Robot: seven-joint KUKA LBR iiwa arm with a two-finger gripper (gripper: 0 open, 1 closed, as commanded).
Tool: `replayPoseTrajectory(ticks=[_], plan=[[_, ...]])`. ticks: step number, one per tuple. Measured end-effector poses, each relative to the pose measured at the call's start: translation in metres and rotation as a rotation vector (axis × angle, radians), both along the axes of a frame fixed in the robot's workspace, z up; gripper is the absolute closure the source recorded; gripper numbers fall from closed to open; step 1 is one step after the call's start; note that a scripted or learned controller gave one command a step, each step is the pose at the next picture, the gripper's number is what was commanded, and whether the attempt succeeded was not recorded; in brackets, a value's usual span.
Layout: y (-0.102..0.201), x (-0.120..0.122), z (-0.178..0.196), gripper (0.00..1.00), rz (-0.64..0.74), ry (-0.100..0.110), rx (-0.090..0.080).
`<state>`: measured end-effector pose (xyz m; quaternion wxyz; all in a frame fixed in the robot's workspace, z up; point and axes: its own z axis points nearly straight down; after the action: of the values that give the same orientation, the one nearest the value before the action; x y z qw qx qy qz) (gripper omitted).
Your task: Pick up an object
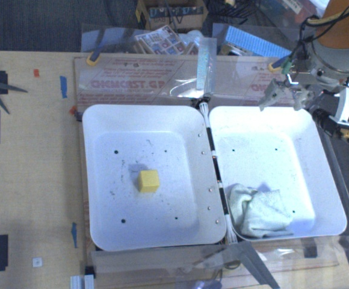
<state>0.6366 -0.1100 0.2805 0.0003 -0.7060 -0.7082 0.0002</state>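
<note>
A small yellow block point(148, 180) lies near the middle of the left bin point(102, 131). A crumpled white cloth point(260, 211) rests in the near corner of the right bin point(319, 161), against the divider side. My gripper point(283, 99) hangs high over the far edge of the right bin, well away from both objects. Its two fingers point(268, 97) are spread apart with nothing between them. The orange band of the arm point(343, 23) shows at the top right.
The bins sit side by side on a wooden bench point(24, 161). Clear plastic sheeting point(162, 80) and boxes lie behind them, cables run at the right edge, and blue tape marks dot the bench at left.
</note>
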Motion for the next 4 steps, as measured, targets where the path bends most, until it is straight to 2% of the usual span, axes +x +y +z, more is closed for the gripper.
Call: replayPoseTrajectory(ticks=[1, 2, 3, 4], plan=[[0.019, -0.004, -0.185, 0.0, 0.052, -0.003, 0.0], [0.016, -0.003, -0.176, 1.0, 0.047, -0.006, -0.001], [-0.026, -0.026, -0.192, 1.0, 0.43, -0.009, -0.001], [-0.01, -0.045, -0.191, 1.0, 0.665, -0.011, -0.003]])
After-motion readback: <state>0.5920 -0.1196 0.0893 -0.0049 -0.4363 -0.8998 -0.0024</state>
